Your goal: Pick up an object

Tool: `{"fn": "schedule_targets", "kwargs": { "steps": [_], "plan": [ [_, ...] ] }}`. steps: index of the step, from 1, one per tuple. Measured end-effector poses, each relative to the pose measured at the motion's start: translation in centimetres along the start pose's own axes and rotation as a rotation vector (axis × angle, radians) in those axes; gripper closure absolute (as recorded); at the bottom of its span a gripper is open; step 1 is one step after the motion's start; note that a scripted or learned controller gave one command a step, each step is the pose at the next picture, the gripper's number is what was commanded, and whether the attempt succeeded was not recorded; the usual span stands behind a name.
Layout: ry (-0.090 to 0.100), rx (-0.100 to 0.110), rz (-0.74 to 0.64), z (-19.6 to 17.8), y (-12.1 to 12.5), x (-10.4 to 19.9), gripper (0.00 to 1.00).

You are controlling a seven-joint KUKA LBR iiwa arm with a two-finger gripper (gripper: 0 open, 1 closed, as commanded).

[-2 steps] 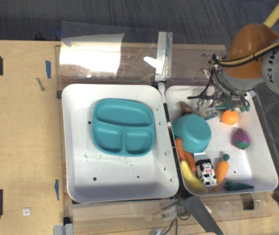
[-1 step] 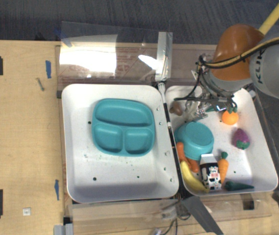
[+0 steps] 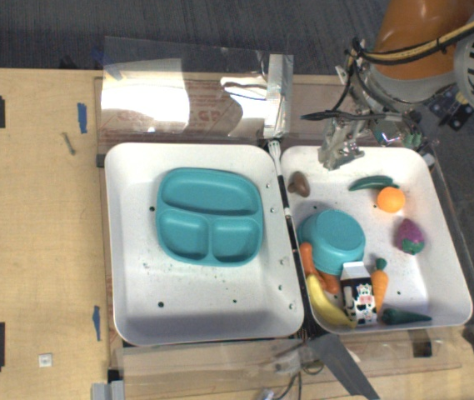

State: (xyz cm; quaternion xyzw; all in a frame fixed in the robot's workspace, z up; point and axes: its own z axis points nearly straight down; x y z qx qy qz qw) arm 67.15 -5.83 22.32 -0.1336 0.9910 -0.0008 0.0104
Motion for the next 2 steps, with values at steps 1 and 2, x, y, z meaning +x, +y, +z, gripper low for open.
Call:
{"fn": "schedule_targets", "kwargs": {
  "steps": [1, 2],
  "plan": [
    [0.016, -0.005, -0.235, -0.21, -3.92, 7.08, 1.0],
    [0.016, -0.007, -0.236, -0.16, -3.76, 7.02, 0.0]
  ]
}}
